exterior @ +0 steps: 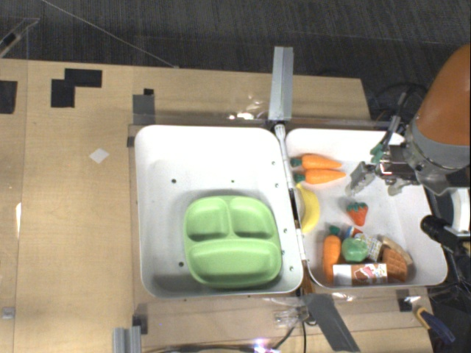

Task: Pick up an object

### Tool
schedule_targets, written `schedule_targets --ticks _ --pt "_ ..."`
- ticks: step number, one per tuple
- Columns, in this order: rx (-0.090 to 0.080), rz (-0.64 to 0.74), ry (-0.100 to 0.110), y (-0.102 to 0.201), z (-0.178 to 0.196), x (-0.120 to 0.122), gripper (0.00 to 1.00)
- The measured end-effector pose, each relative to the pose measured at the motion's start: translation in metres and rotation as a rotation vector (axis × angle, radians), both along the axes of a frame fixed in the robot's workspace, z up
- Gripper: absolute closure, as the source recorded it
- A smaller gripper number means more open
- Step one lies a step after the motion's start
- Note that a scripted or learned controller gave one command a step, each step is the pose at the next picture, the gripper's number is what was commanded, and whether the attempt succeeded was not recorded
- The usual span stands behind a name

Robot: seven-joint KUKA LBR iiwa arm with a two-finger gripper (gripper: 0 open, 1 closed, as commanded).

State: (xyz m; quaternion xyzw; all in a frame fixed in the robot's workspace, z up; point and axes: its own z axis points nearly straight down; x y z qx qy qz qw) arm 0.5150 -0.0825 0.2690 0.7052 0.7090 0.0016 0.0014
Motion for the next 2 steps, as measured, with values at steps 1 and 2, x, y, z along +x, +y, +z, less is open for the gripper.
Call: schedule_targets --ticks 1,2 --pt "0.000 -0.040 0.001 -0.050 -0.094 -0.027 0.00" --pt "-0.001 0.096 -0.002 -0.074 -0.175 0.034 0.00"
